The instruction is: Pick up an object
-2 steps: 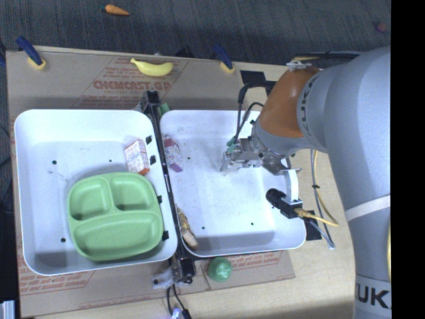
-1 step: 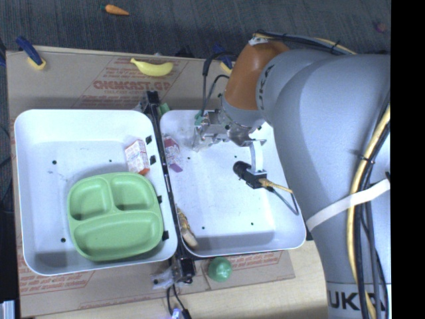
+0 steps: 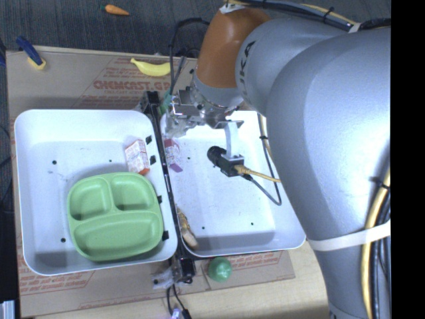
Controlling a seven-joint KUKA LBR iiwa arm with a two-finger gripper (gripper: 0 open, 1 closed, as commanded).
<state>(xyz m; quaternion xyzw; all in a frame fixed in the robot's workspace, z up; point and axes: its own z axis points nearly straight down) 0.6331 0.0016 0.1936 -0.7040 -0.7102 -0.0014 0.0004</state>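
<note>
1. While the grey arm (image 3: 319, 111) is reaching in from the right, its orange band (image 3: 222, 45) is showing above the far edge of the right bin (image 3: 265, 234).
2. Its end effector (image 3: 180, 115) is hanging over the far left corner of the right bin, close to the divide between the two bins; whether it is open or closed cannot be told, and nothing is visibly sitting in its grip.
3. A small pink-and-white packet (image 3: 172, 153) is lying in the right bin against its left wall, just below the end effector.
4. A tan object (image 3: 185, 231) is resting at the near left corner of the right bin, along the same wall.
5. A black camera-like unit (image 3: 224, 161) is hanging from the wrist over the middle of the right bin, with a yellowish cable (image 3: 262, 176) trailing off to the right.
6. To the left of the right bin, the left bin (image 3: 40, 244) is carrying a green divided plate (image 3: 116, 214) in its near half.
7. A small red-and-white carton (image 3: 137, 155) is lying just beyond the plate, near the left bin's right wall.
8. Beyond both bins, a yellow banana (image 3: 151, 66) is lying on the cardboard-covered bench (image 3: 86, 85).
9. Just in front of the right bin's near left corner, a green ball (image 3: 220, 268) is sitting on the bench.
10. Far beyond the left bin, an orange carrot-like item (image 3: 117, 9) is lying on the dark floor, and a blue-and-yellow object (image 3: 30, 53) is lying at the bench's far left corner.
</note>
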